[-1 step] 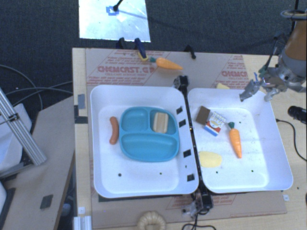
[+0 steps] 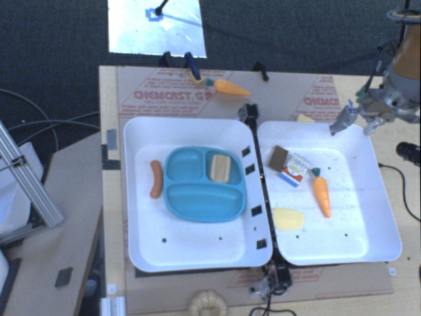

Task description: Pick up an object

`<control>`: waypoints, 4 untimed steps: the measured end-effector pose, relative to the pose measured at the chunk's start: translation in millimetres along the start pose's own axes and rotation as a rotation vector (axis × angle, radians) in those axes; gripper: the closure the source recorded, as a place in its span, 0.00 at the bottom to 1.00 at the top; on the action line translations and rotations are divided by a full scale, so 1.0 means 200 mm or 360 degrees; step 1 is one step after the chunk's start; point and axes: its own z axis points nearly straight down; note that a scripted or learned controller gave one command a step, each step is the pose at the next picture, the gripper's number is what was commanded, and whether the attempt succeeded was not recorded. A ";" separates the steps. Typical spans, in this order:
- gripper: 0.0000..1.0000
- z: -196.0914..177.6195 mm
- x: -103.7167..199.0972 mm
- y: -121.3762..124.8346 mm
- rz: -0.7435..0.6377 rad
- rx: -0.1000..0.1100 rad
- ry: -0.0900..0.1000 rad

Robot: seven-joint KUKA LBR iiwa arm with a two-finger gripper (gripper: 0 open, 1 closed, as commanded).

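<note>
Two grey fingers of the gripper (image 2: 358,119) splay wide apart with nothing between them, hanging over the far right corner of the right bin (image 2: 368,242), with the arm (image 2: 404,64) rising behind them toward the picture's right edge. Below and to the left of the gripper, inside that bin, lie a carrot (image 2: 321,195) pointing toward the near rim, a small red, white and blue carton (image 2: 294,170) just beside the carrot's green top, and a brown block (image 2: 279,157) touching the carton's far left side. A pale yellow piece (image 2: 288,218) rests nearer the front, close to the divide between the bins. In the left bin (image 2: 145,242) sits a blue divided plate (image 2: 204,184) with a tan slice of bread (image 2: 220,168) in its upper right compartment, and a sausage (image 2: 156,178) lies on the bin floor just left of the plate. Beyond the bins, on the cardboard, a second carrot (image 2: 228,87) lies apart from everything else.
</note>
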 end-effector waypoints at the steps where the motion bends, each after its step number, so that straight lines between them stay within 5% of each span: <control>1: 0.00 0.24 0.02 0.05 -0.0006 0.0005 0.0001; 3: 0.00 0.73 0.02 0.04 -0.0005 0.0002 0.0000; 4: 1.00 0.66 0.01 0.05 -0.0008 -0.0007 -0.0003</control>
